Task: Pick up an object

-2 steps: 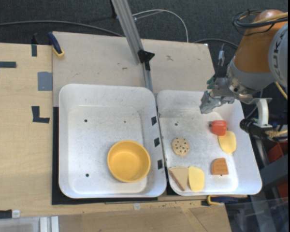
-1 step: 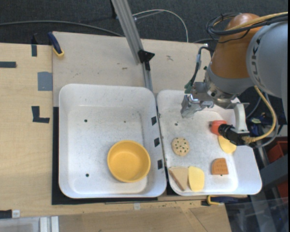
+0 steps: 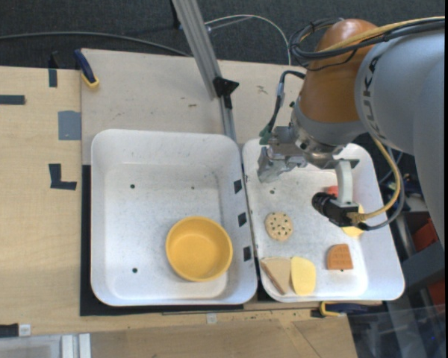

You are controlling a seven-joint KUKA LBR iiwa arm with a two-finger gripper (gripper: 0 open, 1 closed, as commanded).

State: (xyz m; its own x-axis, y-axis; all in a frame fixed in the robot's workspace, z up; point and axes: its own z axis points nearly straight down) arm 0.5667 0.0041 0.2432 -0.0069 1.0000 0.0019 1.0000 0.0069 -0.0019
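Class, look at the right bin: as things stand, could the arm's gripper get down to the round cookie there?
Probably yes. The gripper is over the right bin's far end, and the cookie lies flat with bare floor around it, apart from the wedge nearer the camera.

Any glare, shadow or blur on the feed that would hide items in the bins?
Camera view: even light and mild glare on the right bin, whose cookie and orange block stay sharp; the yellow bowl in the left bin is crisp; the arm looms large and soft; the pincer is slightly blurred.
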